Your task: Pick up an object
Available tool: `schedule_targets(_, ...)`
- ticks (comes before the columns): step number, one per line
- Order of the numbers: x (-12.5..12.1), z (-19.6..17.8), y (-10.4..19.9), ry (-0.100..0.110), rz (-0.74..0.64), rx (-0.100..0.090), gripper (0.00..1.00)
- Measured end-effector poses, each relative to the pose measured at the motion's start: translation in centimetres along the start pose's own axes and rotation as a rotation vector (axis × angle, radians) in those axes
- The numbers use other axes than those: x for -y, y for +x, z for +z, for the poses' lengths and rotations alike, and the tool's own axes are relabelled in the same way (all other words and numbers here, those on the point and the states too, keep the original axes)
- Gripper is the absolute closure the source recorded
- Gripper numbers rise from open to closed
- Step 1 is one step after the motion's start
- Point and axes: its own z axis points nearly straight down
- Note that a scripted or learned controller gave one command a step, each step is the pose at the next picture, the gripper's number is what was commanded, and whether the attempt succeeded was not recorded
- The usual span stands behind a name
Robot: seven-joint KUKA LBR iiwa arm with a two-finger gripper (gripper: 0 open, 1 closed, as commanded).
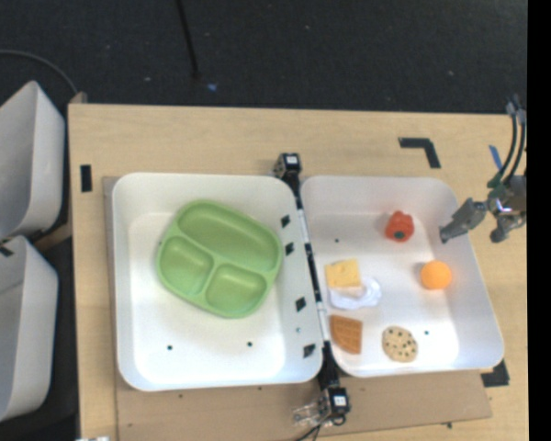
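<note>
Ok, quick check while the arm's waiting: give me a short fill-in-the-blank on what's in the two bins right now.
1. The green divided plate lies in the ____ bin of the view.
2. The cookie has dark ____ on it.
3. The gripper is at the right bin's right rim, nearest the ____ ball.
4. The waffle lies directly ____ of the cookie in the view.

Missing words: left; chips; orange; left
</note>
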Motion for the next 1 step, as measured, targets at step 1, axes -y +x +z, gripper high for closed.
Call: schedule_targets(1, -0.19, -0.61, 0.07, -0.011, -0.004, 0.003, 0.00)
